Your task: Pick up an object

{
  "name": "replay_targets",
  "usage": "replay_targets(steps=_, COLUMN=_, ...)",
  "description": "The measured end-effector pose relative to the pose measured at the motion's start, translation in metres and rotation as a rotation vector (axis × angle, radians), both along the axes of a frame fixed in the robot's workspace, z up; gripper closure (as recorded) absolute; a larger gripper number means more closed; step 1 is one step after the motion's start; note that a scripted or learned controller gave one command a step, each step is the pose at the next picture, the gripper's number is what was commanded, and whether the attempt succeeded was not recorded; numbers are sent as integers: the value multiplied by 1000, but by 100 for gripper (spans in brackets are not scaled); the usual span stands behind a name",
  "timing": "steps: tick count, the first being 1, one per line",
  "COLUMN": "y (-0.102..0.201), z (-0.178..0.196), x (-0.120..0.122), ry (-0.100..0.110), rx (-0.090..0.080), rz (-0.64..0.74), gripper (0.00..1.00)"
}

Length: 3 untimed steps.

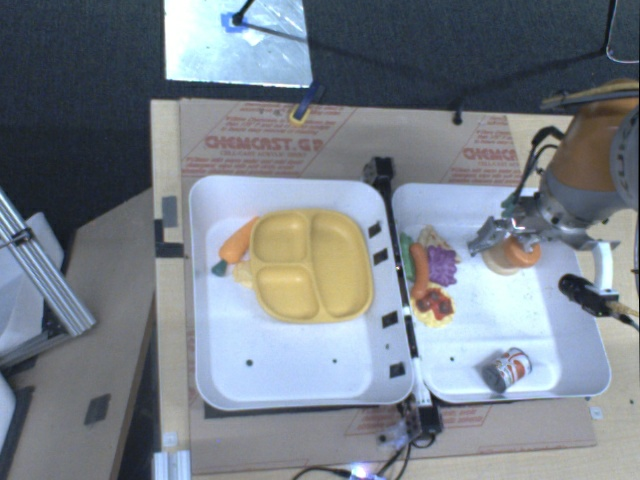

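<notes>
Hovering hand (497, 238) above orange object (515, 255)

Two white bins (290, 193) (560, 203). One yellow tray (305, 265). One carrot (238, 240). One can (506, 369). One orange item (513, 255). One cluster of toy food (432, 276), count indistinct.

I see an orange, rounded object (515, 254) in the far part of the right bin (580, 368), directly under my end effector (505, 234). Its top is partly covered, so I cannot tell whether it is gripped. It sits well apart from the can (506, 368) lying on its side nearer.
</notes>
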<state>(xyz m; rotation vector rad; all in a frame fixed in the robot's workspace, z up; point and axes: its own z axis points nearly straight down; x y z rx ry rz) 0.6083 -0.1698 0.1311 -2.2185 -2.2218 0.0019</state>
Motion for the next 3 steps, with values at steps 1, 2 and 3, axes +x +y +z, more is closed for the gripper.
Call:
replay_targets(steps=1, y=-1, z=-22, x=2, ry=-10, rx=-4, rz=-1, gripper=0)
replay_targets(steps=2, y=-1, z=-13, x=3, ry=-10, rx=-3, rz=0, gripper=100)
replay_targets(steps=3, y=5, z=50, x=4, ry=-10, rx=-2, rz=3, gripper=100)
